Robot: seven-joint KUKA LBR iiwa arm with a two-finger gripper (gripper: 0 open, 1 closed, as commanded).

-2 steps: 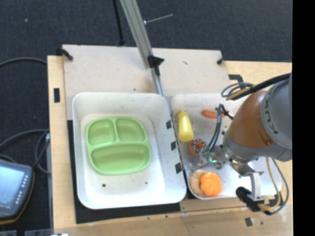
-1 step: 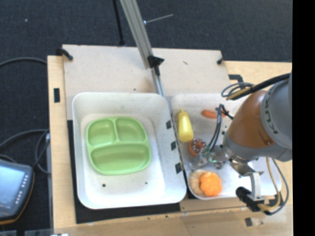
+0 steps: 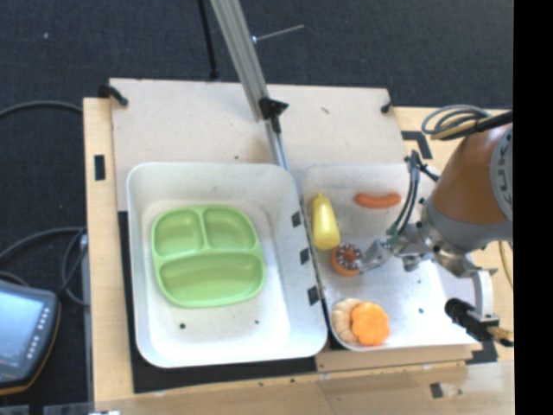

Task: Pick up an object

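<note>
The right bin [image 3: 406,318] holds a yellow bottle-shaped toy [image 3: 325,222] by its left wall, an orange sausage [image 3: 378,201] near the back, and a small brown-orange round item [image 3: 346,259] in the middle. An orange ruffled piece [image 3: 371,323] lies on a pale round piece [image 3: 345,316] at the front left corner. My gripper [image 3: 377,255] reaches in from the right, low over the bin floor, just right of the brown-orange round item. Nothing shows between its fingers.
The left bin [image 3: 285,318] carries a green divided plate [image 3: 207,255]. A slanted metal pole [image 3: 244,54] rises from behind the bins. The arm's orange band [image 3: 471,180] looms over the right bin's right side. A handheld screen [image 3: 26,331] sits off the bench at left.
</note>
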